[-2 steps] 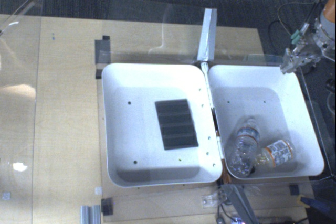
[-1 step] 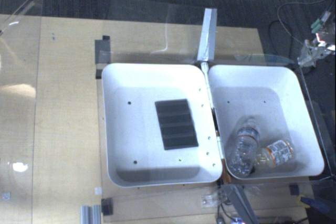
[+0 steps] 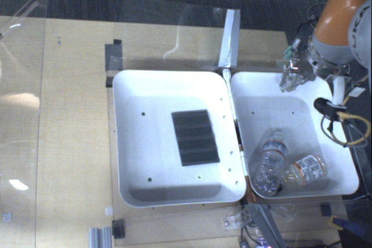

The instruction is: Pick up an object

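Observation:
A clear plastic bottle point(image 3: 269, 164) lies in the right bin point(image 3: 256, 107), near its front wall. Beside it, to the right, lies a small jar with a printed label point(image 3: 306, 169). A black ribbed rectangular block point(image 3: 195, 137) rests flat in the middle of the left bin point(image 3: 133, 125). My gripper point(image 3: 290, 82) hangs over the back right corner of the right bin, well apart from the bottle and jar, with nothing visible between its fingers.
A metal divider post point(image 3: 228, 38) rises at the back between the bins. Clear plastic panels stand behind the left bin and along the left of the bench. Black cables point(image 3: 337, 119) loop over the right bin's right rim.

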### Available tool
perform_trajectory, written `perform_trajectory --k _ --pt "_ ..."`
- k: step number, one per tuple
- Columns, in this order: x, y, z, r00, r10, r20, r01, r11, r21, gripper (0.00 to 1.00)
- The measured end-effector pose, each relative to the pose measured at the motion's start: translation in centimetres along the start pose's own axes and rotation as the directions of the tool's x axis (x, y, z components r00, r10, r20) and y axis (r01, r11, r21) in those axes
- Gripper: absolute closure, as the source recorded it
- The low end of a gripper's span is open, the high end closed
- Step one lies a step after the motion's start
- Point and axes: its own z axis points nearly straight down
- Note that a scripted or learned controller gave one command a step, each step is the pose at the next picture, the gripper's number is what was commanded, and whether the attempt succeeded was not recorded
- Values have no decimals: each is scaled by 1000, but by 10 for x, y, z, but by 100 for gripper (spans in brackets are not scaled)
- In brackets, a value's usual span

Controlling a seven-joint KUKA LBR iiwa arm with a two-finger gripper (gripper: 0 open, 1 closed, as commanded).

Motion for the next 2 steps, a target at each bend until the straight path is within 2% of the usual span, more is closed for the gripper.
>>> perform_trajectory --k 1,2 --pt "0 0 -1 1000 0 0 0 1000 -1 0" --pt "21 -92 96 963 -268 1 268 963 -8 0"
